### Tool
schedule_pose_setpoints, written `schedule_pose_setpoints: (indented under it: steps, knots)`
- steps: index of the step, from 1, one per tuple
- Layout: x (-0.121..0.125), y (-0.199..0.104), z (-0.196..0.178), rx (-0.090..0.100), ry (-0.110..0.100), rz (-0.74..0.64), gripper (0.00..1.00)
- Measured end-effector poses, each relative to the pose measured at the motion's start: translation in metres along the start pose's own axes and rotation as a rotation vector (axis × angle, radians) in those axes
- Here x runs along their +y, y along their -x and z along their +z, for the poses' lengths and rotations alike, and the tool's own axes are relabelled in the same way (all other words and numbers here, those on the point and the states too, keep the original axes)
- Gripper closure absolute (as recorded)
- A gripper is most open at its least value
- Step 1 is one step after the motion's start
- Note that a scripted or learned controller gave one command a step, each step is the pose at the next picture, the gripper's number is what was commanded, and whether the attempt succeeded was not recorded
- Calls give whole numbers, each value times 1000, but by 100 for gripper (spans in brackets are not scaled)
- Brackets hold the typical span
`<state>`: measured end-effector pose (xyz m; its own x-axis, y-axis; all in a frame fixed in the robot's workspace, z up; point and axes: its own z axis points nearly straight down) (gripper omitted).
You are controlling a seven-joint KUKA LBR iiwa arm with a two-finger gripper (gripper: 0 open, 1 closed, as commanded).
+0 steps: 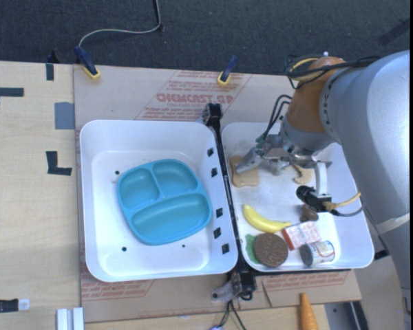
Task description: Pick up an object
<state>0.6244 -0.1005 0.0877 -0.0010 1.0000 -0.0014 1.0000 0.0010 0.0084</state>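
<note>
We see the pincer (250,162) low in the right bin (351,184), its grip unclear to us, poised over a tan bread-like piece (246,178), likely its target, with a banana (263,219) at five o'clock.

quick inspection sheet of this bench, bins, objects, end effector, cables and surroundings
surface: cardboard-covered bench bearing the left white bin and the right white bin, side by side.
job's things: in the right bin, a banana, brown round disc, red-and-white packet, small can and tan bread-like piece.
clutter: blue divided plate in the left bin.
end effector: end effector low over the right bin's far left part, at the tan piece; finger state unclear.
cables: black cable across the dark floor; yellow cable by the arm.
surroundings: two yellow clamps on the far edge; black tape marks at left.
</note>
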Motion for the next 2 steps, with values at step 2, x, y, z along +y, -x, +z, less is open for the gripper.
schedule_pose_setpoints:
  steps: [2]
  knots:
    - [-47, 2, -1, 2, -5, 1, 0]
